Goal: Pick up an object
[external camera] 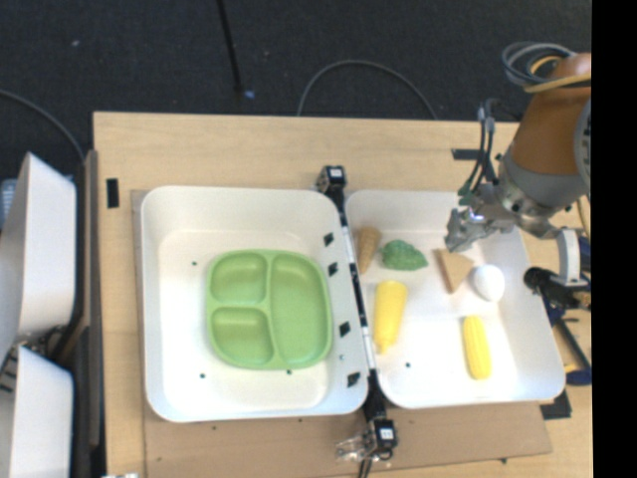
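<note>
In the right bin (518,386) lie several small items: a tan cone (368,247), a green leafy piece (404,256), a yellow corn cob (389,312), a second yellow cob (477,346), a tan wedge (454,270) and a white egg (488,283). My gripper (462,229) hangs over the bin's far right part, just above the tan wedge and up-left of the egg. Nothing shows between its tips.
The left bin (169,366) holds a green divided plate (269,309). A row of black clips (350,297) runs along the seam between the bins. White boxes (40,267) stand off the bench's left edge. Cables (348,78) lie on the dark floor behind.
</note>
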Controlling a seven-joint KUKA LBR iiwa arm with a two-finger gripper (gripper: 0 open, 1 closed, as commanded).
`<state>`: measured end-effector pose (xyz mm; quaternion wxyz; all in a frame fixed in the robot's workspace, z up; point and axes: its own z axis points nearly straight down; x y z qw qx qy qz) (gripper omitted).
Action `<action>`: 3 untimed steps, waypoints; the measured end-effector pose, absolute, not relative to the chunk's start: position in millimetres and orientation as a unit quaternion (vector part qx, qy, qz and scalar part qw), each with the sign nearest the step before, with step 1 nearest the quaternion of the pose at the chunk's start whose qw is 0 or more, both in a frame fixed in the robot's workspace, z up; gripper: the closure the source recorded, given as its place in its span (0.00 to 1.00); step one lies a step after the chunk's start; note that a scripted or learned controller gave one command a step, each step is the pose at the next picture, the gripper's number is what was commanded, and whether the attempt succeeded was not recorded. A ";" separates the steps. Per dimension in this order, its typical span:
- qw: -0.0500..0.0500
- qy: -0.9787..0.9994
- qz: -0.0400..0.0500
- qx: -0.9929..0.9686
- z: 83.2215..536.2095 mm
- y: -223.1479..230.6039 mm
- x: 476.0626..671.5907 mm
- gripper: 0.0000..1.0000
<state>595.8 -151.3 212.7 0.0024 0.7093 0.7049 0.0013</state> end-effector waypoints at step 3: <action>0.000 0.709 0.001 0.705 260.8 -57.3 584.0 1.00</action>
